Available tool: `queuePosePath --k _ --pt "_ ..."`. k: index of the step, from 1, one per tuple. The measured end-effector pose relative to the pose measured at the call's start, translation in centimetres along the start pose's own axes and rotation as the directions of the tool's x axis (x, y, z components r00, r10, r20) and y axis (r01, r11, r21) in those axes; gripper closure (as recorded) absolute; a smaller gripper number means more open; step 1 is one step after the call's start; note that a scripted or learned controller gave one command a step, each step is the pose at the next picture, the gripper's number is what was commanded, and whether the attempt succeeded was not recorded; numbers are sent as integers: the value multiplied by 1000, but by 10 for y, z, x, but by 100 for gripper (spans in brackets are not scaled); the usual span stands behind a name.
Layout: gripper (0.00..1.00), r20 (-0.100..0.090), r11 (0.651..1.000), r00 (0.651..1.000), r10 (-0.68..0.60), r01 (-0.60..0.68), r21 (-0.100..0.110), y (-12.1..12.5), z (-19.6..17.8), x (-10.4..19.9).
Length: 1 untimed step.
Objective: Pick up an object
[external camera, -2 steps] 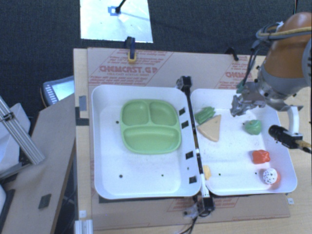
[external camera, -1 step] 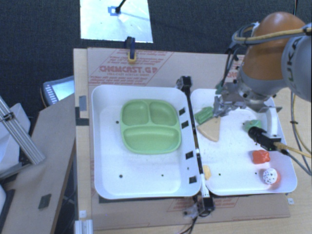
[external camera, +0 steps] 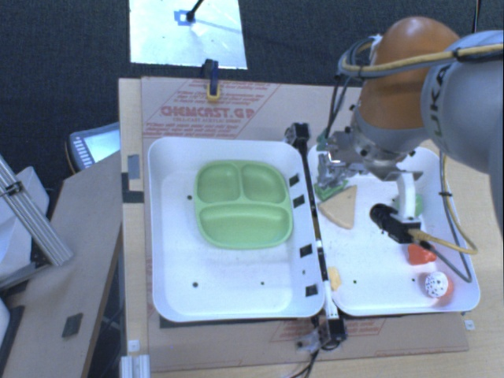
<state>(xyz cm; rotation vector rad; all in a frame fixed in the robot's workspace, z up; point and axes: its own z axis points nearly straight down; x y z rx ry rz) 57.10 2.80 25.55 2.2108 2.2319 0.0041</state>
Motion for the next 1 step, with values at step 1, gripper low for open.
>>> queuePosePath --k 1 --pt "100 0 1000 1000 0 0 0 0 6 51"
